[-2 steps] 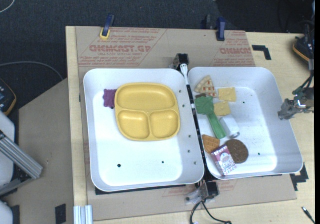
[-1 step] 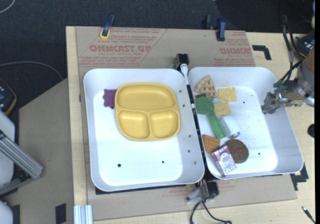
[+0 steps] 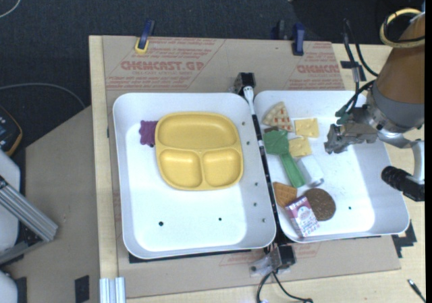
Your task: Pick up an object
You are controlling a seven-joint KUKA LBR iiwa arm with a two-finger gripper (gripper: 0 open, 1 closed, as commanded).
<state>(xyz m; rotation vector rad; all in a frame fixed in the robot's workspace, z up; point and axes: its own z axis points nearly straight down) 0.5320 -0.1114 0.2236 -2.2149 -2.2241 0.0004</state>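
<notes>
End effector [image 3: 335, 144]: it hangs over the right bin's upper middle, on bare white floor to the right of the food pieces; whether it is wide or narrow cannot be told from this slanted view, and nothing shows held in it.
Arm [image 3: 403, 86]: grey wrist with an orange band above, reaching in from the right edge.
Right bin [image 3: 378, 224]: shallow and white; all the loose items lie along its left side.
Yellow squares [image 3: 305, 134]: two pale cheese-like pieces, the nearest items to the end effector, just to its left and apart from it.
Pizza slice [image 3: 277, 117]: a toy wedge at the upper left of the bin.
Green tool [image 3: 284, 154]: a long green piece lying lengthwise below the wedge.
Brown cookie [image 3: 322, 204]: a round disc near the lower edge, touching a red packet [image 3: 302, 216].
Orange cracker [image 3: 284, 194]: beside the green tool's lower end.
Left bin [image 3: 135, 214]: holds a yellow divided plate [image 3: 199, 149], with a purple item [image 3: 147, 132] at its left rim.
Desk [image 3: 108, 65]: a tan board under both bins, with clamps along its far edge.
</notes>
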